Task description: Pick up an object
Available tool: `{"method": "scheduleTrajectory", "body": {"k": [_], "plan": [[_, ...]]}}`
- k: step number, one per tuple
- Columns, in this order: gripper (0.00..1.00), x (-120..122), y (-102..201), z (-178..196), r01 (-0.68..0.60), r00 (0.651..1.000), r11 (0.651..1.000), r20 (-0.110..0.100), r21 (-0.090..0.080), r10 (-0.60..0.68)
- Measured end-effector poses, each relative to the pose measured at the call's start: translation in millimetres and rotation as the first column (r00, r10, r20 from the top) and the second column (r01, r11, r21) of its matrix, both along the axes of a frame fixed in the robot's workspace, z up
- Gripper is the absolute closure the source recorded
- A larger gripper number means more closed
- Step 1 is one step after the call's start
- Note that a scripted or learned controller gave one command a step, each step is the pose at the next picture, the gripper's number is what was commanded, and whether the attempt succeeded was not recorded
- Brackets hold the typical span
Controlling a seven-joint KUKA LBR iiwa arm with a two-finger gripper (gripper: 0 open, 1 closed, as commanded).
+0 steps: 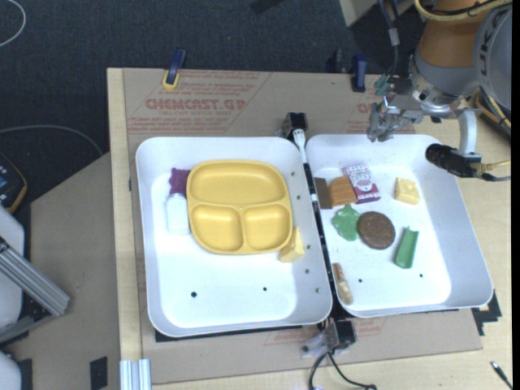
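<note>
Camera view: grey arm enters from right; its two-finger gripper hangs over the far rim of the right shallow white bin, nothing between the fingers, whether spread or pressed together I cannot tell. Right bin contents: round brown disc, green leafy piece, green cylinder, pale yellow block, red-and-white packet. Left white bin carries a yellow three-compartment plastic tray, with a white bottle touching the tray's left edge.

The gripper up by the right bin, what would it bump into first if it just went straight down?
Probably the back rim of the right bin, or the bare white floor just inside it. The gripper hangs there pointing down, nothing under it. Depth is hard to judge.
</note>
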State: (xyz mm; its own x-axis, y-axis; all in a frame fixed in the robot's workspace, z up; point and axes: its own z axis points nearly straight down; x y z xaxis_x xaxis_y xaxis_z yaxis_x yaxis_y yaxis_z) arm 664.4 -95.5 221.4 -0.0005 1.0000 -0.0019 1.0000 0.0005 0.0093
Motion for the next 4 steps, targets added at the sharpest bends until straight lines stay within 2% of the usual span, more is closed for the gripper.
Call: {"method": "scheduleTrajectory", "body": {"k": [1,2,3,4], "plan": [[1.00,-31,50,4,-0.003,1.000,1.000,-0.013,0.004,0.003],[1.00,-76,76,1,-0.002,1.000,1.000,-0.016,0.004,0.002],[1.00,-99,111,9,-0.003,1.000,1.000,-0.014,0.004,0.003],[1.00,-87,110,-4,-0.001,1.000,1.000,-0.010,0.002,0.001]]}}
